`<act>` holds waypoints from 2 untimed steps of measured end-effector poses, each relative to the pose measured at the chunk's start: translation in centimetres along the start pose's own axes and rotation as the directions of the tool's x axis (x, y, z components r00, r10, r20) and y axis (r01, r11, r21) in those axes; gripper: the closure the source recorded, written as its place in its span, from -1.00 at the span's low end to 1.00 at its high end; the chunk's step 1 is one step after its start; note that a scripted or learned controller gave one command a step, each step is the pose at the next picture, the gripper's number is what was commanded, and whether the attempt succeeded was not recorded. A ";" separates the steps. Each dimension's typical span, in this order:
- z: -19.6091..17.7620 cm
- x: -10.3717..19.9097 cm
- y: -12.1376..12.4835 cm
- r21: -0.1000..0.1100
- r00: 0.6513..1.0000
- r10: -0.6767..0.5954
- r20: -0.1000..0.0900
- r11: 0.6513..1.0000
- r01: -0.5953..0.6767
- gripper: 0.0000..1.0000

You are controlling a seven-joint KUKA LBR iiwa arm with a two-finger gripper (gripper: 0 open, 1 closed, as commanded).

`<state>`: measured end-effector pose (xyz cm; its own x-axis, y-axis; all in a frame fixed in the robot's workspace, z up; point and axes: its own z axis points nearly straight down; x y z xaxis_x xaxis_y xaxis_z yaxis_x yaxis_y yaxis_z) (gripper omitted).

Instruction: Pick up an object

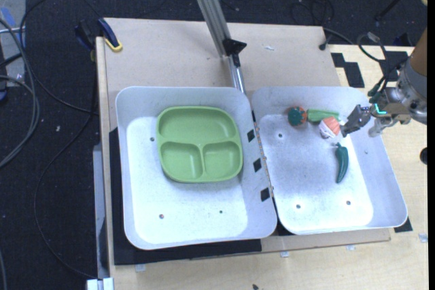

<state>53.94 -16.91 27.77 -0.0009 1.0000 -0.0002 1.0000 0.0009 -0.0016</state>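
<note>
My tool (361,120) hangs over the far right edge of the right bin (380,214); whether it is released or clenched, I cannot tell. Just beside it lies a small red-and-white object (330,126), touching an orange-and-green carrot-like toy (319,116) whose long axis runs left to right, green end toward my tool. At the carrot's left end sits a round teal-and-red piece (296,117). Nearer the camera, a dark green pepper-shaped toy (341,163) lies apart, its long axis running roughly near to far. The left bin (136,214) holds a light green three-compartment plate (200,144). Both bins rest on the tabletop (170,54).
</note>
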 end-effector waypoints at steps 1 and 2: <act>-0.1 0.0 0.0 -0.001 1.000 0.000 0.000 1.000 0.000 -1.00; 5.8 -0.1 0.9 0.003 1.000 0.001 -0.001 1.000 -0.001 -1.00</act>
<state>54.85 -16.98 22.02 -0.0001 1.0000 0.0006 1.0000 0.0001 -0.0050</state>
